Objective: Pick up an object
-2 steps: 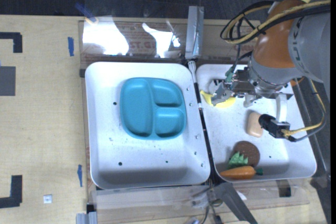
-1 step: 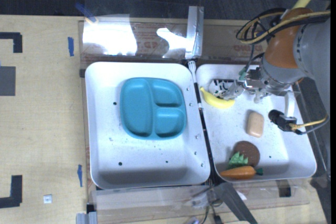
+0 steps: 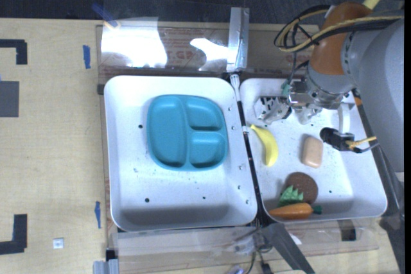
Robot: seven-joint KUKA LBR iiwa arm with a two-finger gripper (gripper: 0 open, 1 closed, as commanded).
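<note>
Gripper (image 3: 277, 110) sat low at the right bin's (image 3: 369, 199) back-left corner; could not tell how it was set. Just in front of it lay a banana (image 3: 267, 144). A tan block (image 3: 312, 152) lay to the banana's right; brown disc (image 3: 300, 187) and carrot (image 3: 292, 210) were near the front wall. Blue divided tray (image 3: 187, 131) filled the left bin (image 3: 125, 189).

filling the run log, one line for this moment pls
gripper: right bin, far left corner | nothing seen held | near: banana | left bin: blue tray

Blue tray (image 3: 186, 131), yellow banana (image 3: 266, 144), orange carrot (image 3: 292, 210), white bins (image 3: 122, 99)
</note>
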